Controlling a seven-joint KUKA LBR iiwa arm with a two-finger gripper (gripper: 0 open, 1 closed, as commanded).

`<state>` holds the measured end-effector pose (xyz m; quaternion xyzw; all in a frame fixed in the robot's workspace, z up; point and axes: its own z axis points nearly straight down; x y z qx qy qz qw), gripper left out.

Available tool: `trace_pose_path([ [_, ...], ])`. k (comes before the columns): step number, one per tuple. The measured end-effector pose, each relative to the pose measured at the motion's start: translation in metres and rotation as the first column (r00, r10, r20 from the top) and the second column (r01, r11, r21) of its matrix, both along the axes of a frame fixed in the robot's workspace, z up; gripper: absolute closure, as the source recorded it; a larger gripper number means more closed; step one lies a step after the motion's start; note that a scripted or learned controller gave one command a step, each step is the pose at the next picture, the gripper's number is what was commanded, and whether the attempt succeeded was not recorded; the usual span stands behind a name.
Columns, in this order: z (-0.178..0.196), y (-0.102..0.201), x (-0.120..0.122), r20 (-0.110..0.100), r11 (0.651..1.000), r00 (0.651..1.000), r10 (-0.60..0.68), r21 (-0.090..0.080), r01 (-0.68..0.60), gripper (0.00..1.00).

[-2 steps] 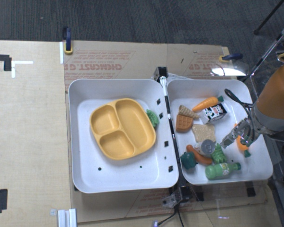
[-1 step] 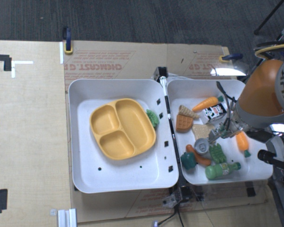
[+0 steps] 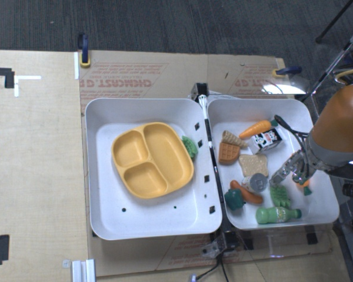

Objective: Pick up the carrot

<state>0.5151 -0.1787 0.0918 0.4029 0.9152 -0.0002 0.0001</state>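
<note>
carrot (image 3: 255, 128) lies top centre of the right bin (image 3: 323, 207), touching the milk carton (image 3: 265, 140). gripper (image 3: 289, 172) hangs lower right of it, well apart. can't tell its opening; i see nothing held. i judge approach step: next, move up-left over carrot.

Even, fairly bright overhead light. The two white bins (image 3: 147, 228) look washed out, with soft shadows under their rims. A patch of glare shines on the cardboard (image 3: 270, 88) at upper right. The picture is slightly soft and grainy; the dark floor (image 3: 176, 16) shows little detail.
</note>
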Motion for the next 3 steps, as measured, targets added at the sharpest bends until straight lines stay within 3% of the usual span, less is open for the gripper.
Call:
trace_pose_path([
  [1, 0.0001, 0.0001, 0.0001, 0.0, 1.0, 1.0, -0.001, 0.0, 0.001, 0.0],
  [2, 0.0096, -0.0005, 0.0017, 0.005, 1.0, 1.0, -0.002, -0.002, 0.002, 1.0],
  [3, 0.0096, -0.0004, 0.0017, 0.005, 1.0, 1.0, -0.003, -0.002, 0.003, 0.0],
])
